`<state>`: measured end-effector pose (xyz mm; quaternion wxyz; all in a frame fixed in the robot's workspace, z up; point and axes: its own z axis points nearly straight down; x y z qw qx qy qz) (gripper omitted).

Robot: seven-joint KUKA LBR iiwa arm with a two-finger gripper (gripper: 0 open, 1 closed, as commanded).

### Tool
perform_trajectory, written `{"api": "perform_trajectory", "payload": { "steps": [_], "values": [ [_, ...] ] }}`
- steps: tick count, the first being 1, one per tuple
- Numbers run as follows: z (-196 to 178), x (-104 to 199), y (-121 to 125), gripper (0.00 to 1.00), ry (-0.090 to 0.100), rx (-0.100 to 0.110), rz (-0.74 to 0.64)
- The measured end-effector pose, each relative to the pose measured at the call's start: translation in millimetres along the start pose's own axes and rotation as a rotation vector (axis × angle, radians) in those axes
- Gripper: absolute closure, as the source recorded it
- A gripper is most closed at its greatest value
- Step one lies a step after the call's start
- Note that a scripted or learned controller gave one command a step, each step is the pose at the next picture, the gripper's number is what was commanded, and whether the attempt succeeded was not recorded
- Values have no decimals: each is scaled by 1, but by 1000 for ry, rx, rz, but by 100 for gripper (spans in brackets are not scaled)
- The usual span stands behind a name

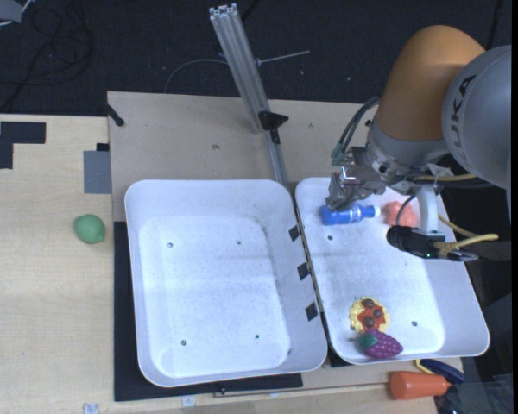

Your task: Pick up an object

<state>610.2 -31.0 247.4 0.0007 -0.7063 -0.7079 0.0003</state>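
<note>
Both bins point(216, 274) look like matt white plastic, faintly speckled; the counter point(34, 257) is pale wood; the far rail point(242, 67) ribbed metal.

The grey arm point(488, 110) reaches in from the right, its orange band point(427, 80) bulging above the wrist. The wrist bends downward, and the end effector point(344, 198) hangs low, pointing straight down.

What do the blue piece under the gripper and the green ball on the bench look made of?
Blue piece: likely plastic, smooth, uniform bright colour; too small to be sure. Green ball: matte, evenly coloured, no glare, perhaps foam or rubber; cannot tell which.
</note>
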Motion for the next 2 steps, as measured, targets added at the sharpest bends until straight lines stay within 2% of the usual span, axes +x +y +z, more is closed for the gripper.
{"api": "perform_trajectory", "payload": {
  "steps": [1, 2],
  "values": [
    [-3, 53, 8, 100, 1, -1, -2],
    [10, 111, 0, 100, 0, 0, -2]
  ]
}}
